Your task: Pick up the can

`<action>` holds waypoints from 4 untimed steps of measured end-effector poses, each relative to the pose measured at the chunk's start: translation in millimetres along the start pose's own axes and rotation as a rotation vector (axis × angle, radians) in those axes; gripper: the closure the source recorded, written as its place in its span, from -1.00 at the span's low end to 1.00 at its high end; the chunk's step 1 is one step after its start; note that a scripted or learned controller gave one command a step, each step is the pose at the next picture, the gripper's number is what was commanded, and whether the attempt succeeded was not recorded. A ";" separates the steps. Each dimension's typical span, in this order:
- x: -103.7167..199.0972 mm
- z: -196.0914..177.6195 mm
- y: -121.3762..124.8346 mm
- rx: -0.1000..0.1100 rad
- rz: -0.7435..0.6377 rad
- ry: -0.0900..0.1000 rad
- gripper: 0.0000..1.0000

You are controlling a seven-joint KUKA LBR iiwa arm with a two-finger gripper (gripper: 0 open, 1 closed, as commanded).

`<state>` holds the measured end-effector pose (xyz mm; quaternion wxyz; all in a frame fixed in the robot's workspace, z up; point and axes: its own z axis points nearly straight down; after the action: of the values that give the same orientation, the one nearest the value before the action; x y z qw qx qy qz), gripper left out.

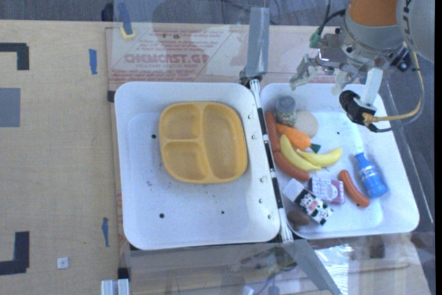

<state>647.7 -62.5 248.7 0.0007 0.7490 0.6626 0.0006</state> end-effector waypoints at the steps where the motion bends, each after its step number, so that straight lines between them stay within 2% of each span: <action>1: -27.4 108.7 26.5 -0.019 0.082 0.003 -1.00; 2: -30.9 159.9 23.8 0.004 0.245 0.002 -1.00; 3: 2.0 62.7 19.6 0.000 0.135 0.000 -1.00; 4: -48.0 147.9 -19.1 -0.013 0.229 0.001 -1.00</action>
<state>623.1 -107.8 100.8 0.0051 0.8197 0.5727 0.0055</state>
